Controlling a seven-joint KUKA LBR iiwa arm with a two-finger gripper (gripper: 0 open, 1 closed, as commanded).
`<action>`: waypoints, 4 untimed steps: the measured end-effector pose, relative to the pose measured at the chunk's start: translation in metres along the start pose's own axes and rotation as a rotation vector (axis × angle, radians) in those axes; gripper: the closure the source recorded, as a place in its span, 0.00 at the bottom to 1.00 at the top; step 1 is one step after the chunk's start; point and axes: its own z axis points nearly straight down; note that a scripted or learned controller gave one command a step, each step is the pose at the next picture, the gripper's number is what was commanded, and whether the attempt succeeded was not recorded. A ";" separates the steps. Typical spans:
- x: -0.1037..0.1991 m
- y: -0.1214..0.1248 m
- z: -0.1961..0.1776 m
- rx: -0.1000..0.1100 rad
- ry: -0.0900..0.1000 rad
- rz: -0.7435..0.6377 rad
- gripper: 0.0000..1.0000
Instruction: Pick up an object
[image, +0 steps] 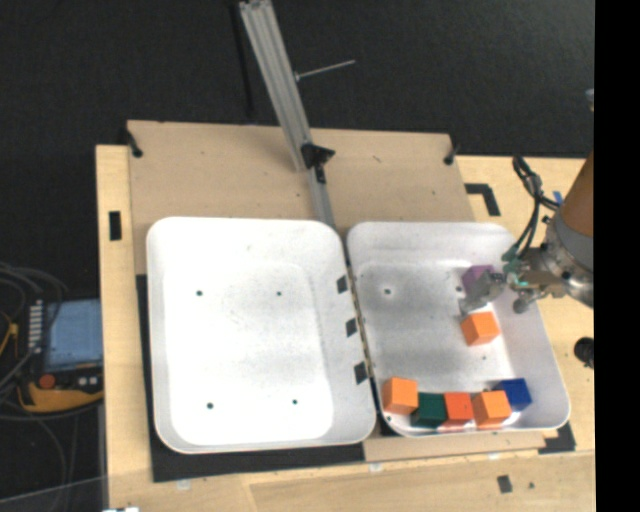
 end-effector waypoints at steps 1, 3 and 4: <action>0.000 0.000 0.000 -0.001 0.000 0.002 0.00; -0.002 -0.003 0.084 0.005 -0.001 0.006 0.00; -0.012 0.007 0.127 -0.006 -0.009 0.008 0.00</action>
